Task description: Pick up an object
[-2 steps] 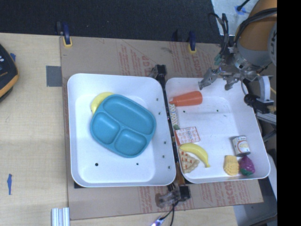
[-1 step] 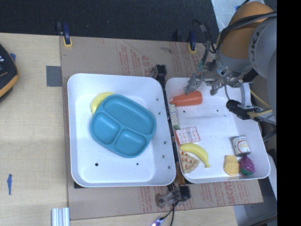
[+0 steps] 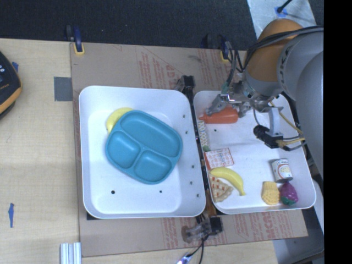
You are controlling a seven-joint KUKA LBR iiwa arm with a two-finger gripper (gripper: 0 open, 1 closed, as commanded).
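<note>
Gripper (image 3: 231,100) hovering in the right bin (image 3: 250,205), toy carrot (image 3: 220,116) lying directly beneath it, touching, grip state impossible to tell

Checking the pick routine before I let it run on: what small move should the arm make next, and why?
Probably a short straight lift. The gripper sits at the orange carrot near the right bin's far-left corner, and raising it would show whether the carrot comes along. Whether it is gripped cannot be judged from here.
</note>
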